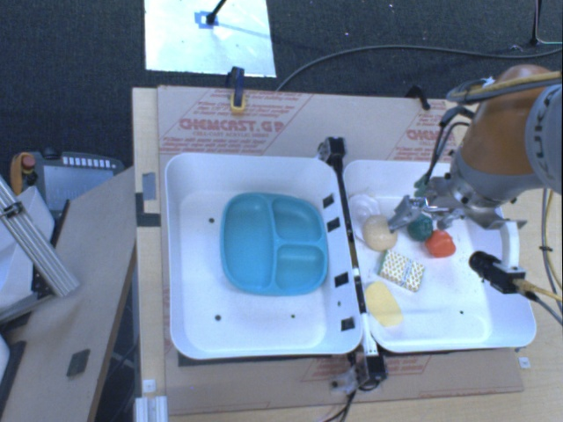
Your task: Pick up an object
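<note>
Lying right of center in the frame, a teal ball (420, 229) is found touching the end effector (410, 213), whose opening cannot be told. An orange ball (441, 245) sits just beside; open floor is left toward the right bin's (493, 328) lower edge.

The arm (515, 130) is seen reaching in from the right, its orange band raised above the far right corner of the surface. The grey wrist is bent downward and leftward. The gripper (410, 213) is lowered over the right half of the surface, toward its far side. The spacing of the jaws cannot be made out.
</note>
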Available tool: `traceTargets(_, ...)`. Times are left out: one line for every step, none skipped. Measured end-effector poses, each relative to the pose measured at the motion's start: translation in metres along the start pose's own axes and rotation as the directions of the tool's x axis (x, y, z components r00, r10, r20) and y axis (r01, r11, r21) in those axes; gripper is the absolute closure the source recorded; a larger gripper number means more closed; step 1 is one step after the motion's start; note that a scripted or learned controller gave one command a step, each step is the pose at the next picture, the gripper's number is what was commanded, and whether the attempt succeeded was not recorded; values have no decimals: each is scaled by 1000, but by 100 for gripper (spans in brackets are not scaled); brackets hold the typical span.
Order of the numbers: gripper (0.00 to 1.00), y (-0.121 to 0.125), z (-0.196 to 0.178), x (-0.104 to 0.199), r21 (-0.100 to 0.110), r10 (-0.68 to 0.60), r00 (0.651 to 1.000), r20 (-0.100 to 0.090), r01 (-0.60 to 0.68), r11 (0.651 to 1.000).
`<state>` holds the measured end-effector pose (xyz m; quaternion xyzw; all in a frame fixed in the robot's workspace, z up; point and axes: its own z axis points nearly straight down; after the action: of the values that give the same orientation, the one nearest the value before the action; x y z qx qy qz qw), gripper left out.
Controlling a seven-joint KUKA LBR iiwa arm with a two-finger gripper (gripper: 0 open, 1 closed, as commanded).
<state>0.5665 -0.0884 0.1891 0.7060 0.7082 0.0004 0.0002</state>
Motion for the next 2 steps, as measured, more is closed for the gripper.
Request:
traceTargets(0, -5, 59, 6, 4, 2, 1000, -1, -2, 1000)
traceTargets(0, -6, 107, 7, 4, 3, 1000, -1, -3, 1000)
